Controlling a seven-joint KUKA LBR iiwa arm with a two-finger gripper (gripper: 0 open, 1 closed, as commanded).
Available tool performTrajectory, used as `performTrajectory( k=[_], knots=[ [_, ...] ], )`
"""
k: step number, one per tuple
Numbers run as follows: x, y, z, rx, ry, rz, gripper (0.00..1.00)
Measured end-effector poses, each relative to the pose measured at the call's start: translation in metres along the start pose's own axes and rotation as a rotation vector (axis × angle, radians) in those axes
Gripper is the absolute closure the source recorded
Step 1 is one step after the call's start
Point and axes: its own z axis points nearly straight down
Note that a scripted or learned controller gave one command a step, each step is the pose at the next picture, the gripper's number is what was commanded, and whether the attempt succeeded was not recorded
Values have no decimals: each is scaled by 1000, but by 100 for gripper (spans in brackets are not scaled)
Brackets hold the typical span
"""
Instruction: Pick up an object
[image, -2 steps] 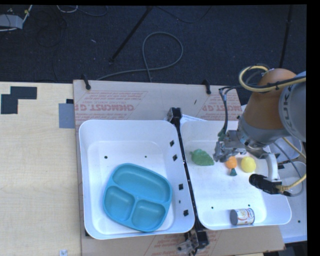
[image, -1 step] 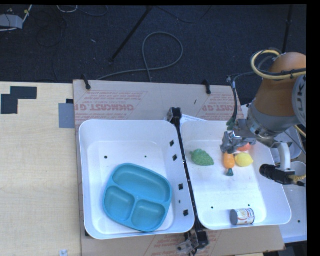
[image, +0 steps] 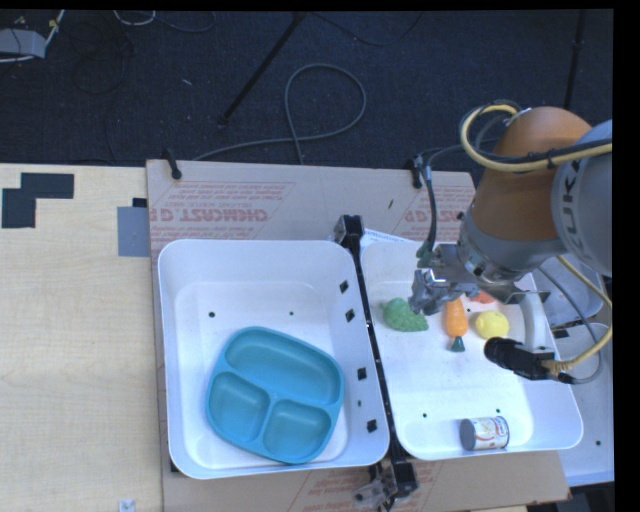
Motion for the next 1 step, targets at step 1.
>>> performTrajectory(
  k=[1],
  knots=[
    [47,-8,-5,1,-1,0,100]
  ],
)
